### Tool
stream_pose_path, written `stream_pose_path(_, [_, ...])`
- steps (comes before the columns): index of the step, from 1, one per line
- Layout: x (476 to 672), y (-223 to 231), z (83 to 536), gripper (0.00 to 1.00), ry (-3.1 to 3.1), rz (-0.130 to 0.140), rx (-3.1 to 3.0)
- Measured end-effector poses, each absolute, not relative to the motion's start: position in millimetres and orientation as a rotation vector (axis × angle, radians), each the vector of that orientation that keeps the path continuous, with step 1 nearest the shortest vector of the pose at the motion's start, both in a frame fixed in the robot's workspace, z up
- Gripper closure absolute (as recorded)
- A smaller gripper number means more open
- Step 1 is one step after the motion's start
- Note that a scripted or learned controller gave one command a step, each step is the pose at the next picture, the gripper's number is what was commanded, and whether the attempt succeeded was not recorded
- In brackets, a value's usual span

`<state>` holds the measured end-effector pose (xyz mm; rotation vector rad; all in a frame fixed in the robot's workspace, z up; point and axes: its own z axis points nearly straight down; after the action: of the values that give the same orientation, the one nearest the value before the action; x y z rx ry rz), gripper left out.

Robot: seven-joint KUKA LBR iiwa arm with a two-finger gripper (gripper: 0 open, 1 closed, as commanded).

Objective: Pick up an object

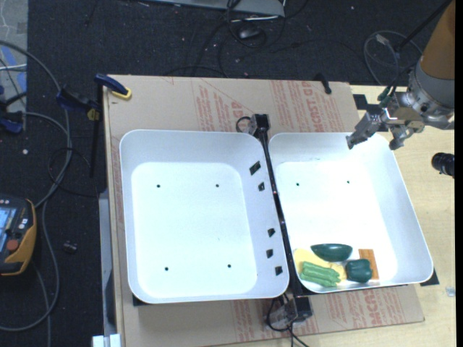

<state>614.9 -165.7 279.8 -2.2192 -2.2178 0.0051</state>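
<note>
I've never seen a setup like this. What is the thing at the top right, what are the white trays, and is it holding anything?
One camera looks down at a slant on a bench. The grey and orange thing is a robot arm; its gripper, two open fingers, hangs above the far edge of the right bin and holds nothing. Beside that is the left bin. In the right bin's near corner lie a dark green bowl-like piece, a light green toy, a dark green block, a yellow piece and an orange one. Its job is to pick one up.

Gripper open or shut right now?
Open. The gripper hangs over the far rim of the right bin, its two fingers spread with a clear gap and nothing between them.
</note>
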Motion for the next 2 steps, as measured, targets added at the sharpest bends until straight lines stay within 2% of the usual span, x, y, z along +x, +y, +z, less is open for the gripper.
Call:
stream_pose_path(1, [615.8,-165.6,282.7,0.0,-2.222,0.0,-2.221])
stream_pose_path(2, [618.9,-157.9,236.4,0.0,-2.22,0.003,-2.219])
